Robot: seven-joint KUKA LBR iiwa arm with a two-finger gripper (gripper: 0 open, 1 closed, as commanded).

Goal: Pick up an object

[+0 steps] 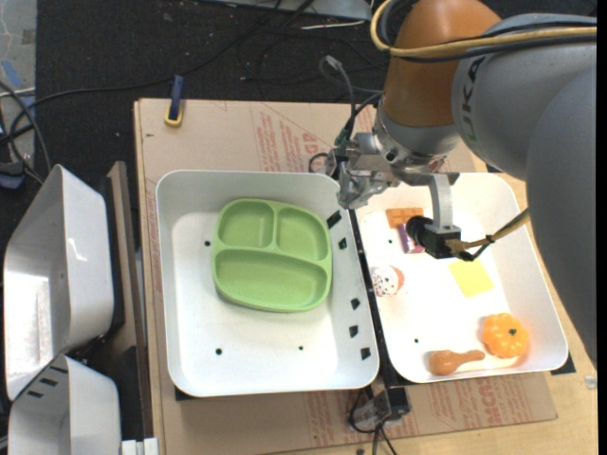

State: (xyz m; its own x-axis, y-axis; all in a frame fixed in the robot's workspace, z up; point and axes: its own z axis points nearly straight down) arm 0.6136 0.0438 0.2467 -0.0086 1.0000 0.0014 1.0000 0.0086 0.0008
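Grey arm (531, 93), claw (353, 188) at bin divider (361, 263), orange block (402, 216) near (lower right)

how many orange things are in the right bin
3: a flat orange block near the far wall, a pumpkin in the near right corner, a gourd just left of it. The arm may hide more.

Dark floor (85, 27) strewn with cables (334, 67), brown cardboard bench top (256, 133)
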